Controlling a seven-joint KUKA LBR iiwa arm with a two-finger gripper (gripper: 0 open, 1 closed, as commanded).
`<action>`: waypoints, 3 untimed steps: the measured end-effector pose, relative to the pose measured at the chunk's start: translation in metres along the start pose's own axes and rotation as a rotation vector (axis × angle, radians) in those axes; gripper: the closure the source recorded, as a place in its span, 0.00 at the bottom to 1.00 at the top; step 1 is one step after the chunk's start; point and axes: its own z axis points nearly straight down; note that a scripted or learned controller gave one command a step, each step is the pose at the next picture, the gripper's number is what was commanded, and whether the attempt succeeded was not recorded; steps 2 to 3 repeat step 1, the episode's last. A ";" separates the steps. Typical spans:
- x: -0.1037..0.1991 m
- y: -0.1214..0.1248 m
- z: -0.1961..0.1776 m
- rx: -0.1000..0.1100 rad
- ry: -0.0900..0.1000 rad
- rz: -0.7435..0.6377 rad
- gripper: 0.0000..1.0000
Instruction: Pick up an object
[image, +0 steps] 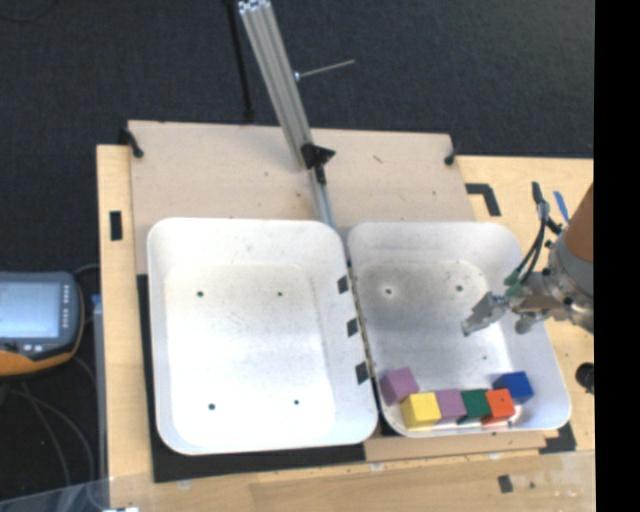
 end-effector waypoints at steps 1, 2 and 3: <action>-0.031 0.031 0.004 0.000 -0.001 -0.006 0.00; -0.031 0.031 0.004 0.000 -0.001 -0.006 0.00; -0.031 0.031 0.004 0.000 -0.001 -0.006 0.00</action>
